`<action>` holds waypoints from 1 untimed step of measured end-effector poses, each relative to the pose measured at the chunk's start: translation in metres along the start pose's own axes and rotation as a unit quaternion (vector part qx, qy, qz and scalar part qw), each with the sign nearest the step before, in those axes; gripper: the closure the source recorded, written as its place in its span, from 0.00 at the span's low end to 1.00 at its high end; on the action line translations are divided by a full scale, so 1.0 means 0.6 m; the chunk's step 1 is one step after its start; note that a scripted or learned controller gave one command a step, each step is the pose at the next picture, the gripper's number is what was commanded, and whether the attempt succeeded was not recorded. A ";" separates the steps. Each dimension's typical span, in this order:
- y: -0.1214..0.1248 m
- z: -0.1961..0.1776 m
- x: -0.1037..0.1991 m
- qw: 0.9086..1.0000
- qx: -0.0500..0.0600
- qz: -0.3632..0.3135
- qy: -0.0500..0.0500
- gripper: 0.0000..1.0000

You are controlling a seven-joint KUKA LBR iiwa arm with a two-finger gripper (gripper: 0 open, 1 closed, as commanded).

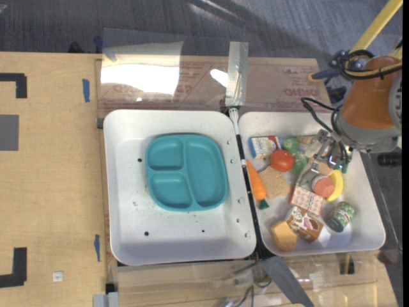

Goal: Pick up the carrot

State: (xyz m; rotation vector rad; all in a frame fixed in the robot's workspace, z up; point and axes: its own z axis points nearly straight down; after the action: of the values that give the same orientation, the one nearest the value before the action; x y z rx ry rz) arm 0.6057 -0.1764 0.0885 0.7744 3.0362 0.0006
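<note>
Pincer [319, 165] over right bin's clutter, carrot [256, 183] well apart, leftward.

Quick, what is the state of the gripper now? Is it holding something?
Gripper: above the right bin, state cannot be told. The carrot lies apart from it, at the bin's left edge.

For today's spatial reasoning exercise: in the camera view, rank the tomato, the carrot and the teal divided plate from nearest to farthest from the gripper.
Measured from the gripper:
1. Tomato, just to its left in the right bin.
2. Carrot, at that bin's left wall.
3. Teal divided plate, in the left bin.
</note>
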 end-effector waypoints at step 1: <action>0.030 -0.004 0.140 0.999 -0.001 0.054 -0.003 0.00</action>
State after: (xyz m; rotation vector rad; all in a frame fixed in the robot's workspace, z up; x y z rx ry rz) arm 0.5407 -0.1205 0.0900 0.9347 2.9835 0.0029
